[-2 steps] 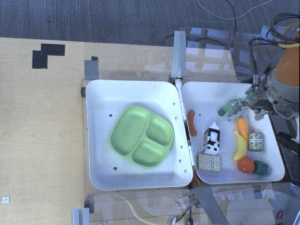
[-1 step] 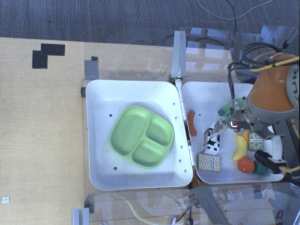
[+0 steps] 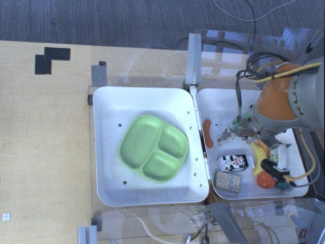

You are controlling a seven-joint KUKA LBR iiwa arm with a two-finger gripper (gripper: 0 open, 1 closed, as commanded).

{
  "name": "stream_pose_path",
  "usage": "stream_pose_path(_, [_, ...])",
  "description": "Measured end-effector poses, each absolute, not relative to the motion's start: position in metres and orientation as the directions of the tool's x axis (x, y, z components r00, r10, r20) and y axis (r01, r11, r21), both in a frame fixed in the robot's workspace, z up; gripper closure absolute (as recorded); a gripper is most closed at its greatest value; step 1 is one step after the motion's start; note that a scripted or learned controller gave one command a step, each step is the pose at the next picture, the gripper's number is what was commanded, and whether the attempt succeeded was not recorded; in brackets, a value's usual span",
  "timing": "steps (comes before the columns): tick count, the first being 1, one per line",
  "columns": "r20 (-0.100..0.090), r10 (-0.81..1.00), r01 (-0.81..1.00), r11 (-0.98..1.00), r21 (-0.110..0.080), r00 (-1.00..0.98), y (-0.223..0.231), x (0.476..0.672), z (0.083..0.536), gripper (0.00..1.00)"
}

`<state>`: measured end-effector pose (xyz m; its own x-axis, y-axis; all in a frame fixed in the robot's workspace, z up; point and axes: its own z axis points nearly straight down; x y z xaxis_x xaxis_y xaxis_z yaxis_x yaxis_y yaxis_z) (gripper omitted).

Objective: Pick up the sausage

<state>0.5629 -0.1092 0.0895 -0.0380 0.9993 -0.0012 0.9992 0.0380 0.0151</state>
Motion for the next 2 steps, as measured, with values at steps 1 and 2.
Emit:
stream_pose_path(1, [-0.002, 0.997, 0.997, 0.078, 0.015, -0.078, -0.109, 0.53, 0.09, 0.0])
stream_pose_path(2, [-0.002, 0.993, 0.993, 0.119, 0.013, -0.119, -0.089, 0.608, 0.089, 0.0])
